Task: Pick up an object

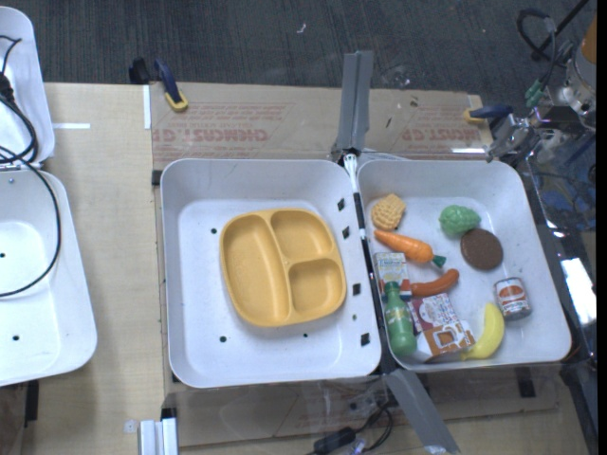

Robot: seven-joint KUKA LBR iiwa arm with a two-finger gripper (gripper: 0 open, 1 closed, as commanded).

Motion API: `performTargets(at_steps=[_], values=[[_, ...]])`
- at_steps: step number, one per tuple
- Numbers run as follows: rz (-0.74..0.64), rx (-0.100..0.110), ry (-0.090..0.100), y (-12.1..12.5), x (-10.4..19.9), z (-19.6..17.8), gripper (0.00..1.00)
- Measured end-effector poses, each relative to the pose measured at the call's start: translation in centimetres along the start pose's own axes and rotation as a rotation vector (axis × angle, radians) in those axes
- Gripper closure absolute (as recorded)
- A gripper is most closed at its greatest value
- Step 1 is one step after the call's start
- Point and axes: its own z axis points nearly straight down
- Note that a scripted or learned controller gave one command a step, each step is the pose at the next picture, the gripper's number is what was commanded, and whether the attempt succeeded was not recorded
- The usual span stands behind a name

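Note:
The right bin [531,207] holds several toy foods: a waffle cracker [387,211], a carrot [406,245], a green leafy piece [459,220], a brown round patty [481,249], a sausage [434,283], a small can [512,299], a banana [487,332], a green bottle [398,320] and a red-and-white carton [444,328]. My gripper [514,136] hangs at the far right corner of this bin, above its rim and apart from all the objects. Cables and the wrist crowd around it.
The left bin [190,254] holds a yellow divided plate [283,264]. A grey divider post [355,102] stands behind the seam between the bins. Blue-and-yellow clamps [167,88] sit on the cardboard behind. A white fixture with black cable [28,254] lies at the far left.

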Motion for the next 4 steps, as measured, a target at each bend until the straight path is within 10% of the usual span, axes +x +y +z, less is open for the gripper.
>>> performTargets(at_steps=[1,2,3,4], values=[[-0.060,0.000,0.000,-1.8,3.9,-0.5,0.00],[-0.062,0.001,-0.002,-1.8,3.8,-1.3,1.00],[0.103,0.000,-0.001,0.3,5.2,-1.6,1.00],[0.103,0.000,-0.001,0.3,5.2,-1.6,0.00]])
